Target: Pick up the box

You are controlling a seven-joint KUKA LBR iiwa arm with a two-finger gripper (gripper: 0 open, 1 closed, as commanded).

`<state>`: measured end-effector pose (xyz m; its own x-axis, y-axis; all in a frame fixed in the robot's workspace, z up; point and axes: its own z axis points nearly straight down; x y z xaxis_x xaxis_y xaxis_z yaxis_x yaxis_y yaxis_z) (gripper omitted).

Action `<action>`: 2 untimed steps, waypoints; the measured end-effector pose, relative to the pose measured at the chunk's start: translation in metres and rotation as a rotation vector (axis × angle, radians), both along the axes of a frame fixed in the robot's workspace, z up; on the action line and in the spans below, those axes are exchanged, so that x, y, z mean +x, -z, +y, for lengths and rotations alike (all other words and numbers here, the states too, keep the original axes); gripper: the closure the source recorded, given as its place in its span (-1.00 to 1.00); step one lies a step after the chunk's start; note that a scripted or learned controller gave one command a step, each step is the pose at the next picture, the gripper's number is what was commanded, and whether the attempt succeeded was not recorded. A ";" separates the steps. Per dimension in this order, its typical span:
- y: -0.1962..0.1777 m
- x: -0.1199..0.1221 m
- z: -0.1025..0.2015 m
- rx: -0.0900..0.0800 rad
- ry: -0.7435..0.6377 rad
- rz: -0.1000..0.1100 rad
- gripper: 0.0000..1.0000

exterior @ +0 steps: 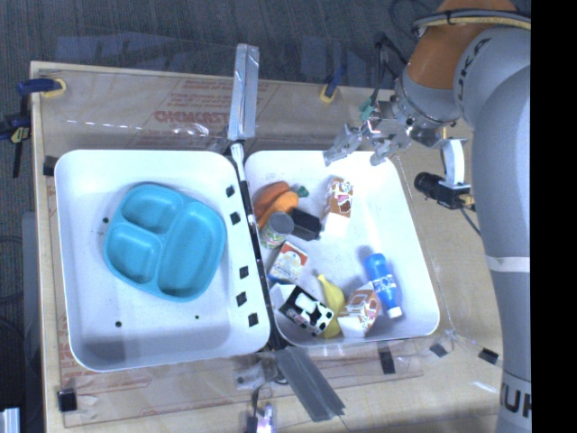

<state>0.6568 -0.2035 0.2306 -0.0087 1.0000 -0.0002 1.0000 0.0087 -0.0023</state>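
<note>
Several small boxes lie in the right bin (410, 224). A brown and white carton (338, 198) stands near the back. A red and white carton (288, 262) lies by the left wall. Another brown carton (361, 312) and a black and white box (305, 311) sit at the front. My gripper (359, 149) hangs over the bin's back rim, above and behind the brown and white carton. It is open, with nothing between its fingers.
The right bin also holds an orange toy (273, 198), a black block (305, 224), a grey can (280, 226), a blue bottle (382, 283) and a banana (331, 294). A blue divided plate (166, 239) lies in the left bin (81, 332).
</note>
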 end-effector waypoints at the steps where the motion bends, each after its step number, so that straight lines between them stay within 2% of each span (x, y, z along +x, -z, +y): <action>1: 0.114 -0.040 0.033 -0.005 0.060 -0.023 -1.00; 2: 0.121 -0.071 0.043 -0.015 -0.026 -0.045 -1.00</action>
